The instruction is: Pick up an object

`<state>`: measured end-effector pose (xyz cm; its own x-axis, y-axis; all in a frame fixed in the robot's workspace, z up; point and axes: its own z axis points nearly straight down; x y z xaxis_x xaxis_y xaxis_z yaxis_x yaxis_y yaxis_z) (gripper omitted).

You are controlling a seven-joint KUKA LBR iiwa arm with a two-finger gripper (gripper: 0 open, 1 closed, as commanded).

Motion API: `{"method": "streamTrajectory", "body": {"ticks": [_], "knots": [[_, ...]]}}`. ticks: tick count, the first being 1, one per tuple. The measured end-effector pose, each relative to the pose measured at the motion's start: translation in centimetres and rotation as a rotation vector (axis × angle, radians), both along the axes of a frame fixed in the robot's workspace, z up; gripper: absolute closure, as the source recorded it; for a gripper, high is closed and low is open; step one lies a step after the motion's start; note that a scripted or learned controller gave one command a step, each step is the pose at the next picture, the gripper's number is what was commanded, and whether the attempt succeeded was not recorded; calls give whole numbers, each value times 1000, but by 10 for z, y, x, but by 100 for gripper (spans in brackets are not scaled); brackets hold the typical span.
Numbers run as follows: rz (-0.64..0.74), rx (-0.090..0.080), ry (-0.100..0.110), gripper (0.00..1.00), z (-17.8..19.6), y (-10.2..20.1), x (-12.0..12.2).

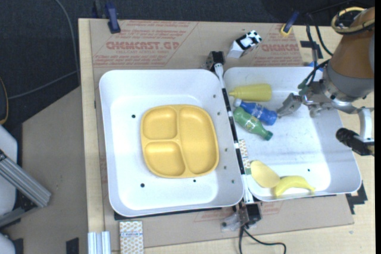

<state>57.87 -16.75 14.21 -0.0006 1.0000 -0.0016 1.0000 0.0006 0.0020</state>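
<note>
The right bin [333, 154] holds a yellow squeeze bottle [252, 92] lying at its far left. Just below it lie a blue bottle [261, 112] and a green bottle [252, 124], side by side at a slant. A banana [292, 185] and a pale yellow rounded piece [264, 174] rest at the bin's near edge. My gripper [294, 105] hangs low over the right bin's upper middle, just right of the blue bottle, with nothing seen in its grasp.
The left bin [119, 128] holds a yellow divided plate [179, 141]. A black-and-white object [246, 42] sits on the cardboard behind the bins. The grey arm with its orange band [354, 56] enters from the right over the right bin's far corner.
</note>
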Motion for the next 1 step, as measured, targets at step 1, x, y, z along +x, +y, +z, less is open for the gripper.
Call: {"method": "streamTrajectory", "body": {"ticks": [1], "knots": [[-5,-11,-8,0,-55,69,8]]}}
